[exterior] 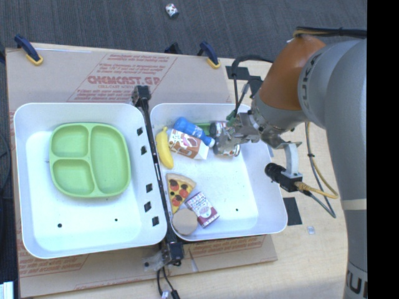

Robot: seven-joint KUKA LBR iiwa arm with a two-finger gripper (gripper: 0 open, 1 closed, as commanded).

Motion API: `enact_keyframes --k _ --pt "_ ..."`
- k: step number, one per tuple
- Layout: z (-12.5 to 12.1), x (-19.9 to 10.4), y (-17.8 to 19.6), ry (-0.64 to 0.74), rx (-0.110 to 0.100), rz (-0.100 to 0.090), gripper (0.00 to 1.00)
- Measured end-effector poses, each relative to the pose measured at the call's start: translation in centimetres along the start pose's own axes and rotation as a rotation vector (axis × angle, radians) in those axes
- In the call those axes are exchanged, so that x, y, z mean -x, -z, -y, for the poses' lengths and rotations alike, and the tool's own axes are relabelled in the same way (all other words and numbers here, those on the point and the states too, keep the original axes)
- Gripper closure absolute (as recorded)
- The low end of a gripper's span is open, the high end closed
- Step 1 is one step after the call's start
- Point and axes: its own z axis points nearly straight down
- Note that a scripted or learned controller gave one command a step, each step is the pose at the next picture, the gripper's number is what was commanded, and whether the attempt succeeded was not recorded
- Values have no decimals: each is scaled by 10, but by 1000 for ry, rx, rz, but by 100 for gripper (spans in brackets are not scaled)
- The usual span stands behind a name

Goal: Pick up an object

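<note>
The right bin [249, 192] holds a yellow banana [164, 148], a blue bottle [189, 129], a brown and white carton [188, 146], a pizza slice toy [179, 190], a small red packet [202, 208] and a tan round piece [184, 223]. My gripper [228, 141] reaches down at the bin's far right part, just right of the blue bottle and carton. Its metal fingers sit low near the bin floor among dark and shiny parts.
The left bin [37, 223] bears a green divided plate [90, 159]. Both bins rest on cardboard [124, 76] with yellow-blue clamps [28, 50] at the back. The grey arm [330, 104] fills the right side, with cables [321, 179] trailing beside the bin.
</note>
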Motion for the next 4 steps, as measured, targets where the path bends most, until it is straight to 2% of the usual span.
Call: enact_keyframes --k 1,2,3,4 --pt "27 40 -95 1 -4 0 100" --pt "20 57 -28 0 0 1 100" --pt "97 37 -21 2 -5 -1 100" --pt "93 57 -92 2 -5 -1 100"
